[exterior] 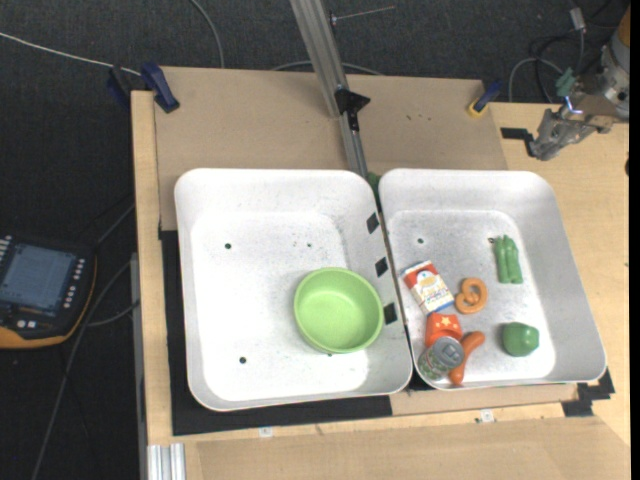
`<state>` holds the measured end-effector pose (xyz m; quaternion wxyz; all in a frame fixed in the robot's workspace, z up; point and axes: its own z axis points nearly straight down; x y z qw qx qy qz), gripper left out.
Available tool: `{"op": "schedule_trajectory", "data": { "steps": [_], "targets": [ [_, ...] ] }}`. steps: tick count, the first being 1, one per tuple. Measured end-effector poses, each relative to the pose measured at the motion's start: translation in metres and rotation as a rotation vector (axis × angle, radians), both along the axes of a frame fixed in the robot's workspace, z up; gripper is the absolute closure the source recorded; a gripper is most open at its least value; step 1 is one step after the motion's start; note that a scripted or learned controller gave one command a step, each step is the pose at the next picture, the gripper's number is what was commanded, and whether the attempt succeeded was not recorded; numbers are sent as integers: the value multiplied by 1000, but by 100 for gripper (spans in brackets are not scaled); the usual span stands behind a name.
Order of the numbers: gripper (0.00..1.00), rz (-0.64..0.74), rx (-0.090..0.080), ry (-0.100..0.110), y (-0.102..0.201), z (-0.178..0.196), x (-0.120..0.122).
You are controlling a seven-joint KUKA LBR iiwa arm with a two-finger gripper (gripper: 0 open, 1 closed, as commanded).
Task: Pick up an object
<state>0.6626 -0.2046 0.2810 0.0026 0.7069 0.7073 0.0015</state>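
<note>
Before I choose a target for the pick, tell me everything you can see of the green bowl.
The green bowl is a round, light green bowl, smooth and plastic-looking, with a plain rim. It sits upright, mouth up, and nothing shows inside it. It rests on the floor of the left white bin, toward that bin's near right corner, close to the wall shared with the right bin. Nothing else touches it.
</note>
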Motion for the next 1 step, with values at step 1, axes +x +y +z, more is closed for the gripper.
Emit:
{"op": "schedule_trajectory", "data": {
  "steps": [1],
  "targets": [
    [100,4,2,4,54,1,-20]
  ]
}}
